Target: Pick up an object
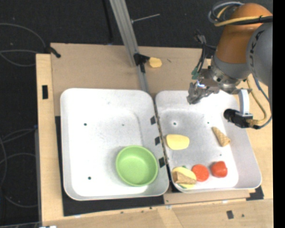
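My gripper hangs over the far edge of the right bin, above bare white floor, with nothing seen between its fingers. Nearer the front of that bin lie a pale yellow lump, a tan wedge, an orange-red ball, a red block and a yellow-and-tan piece in the front left corner. All of them sit well below the gripper in the view.
A green bowl stands at the front right of the left bin. A slanted metal pole rises behind the bins, with a small yellow object on the bench beside its base.
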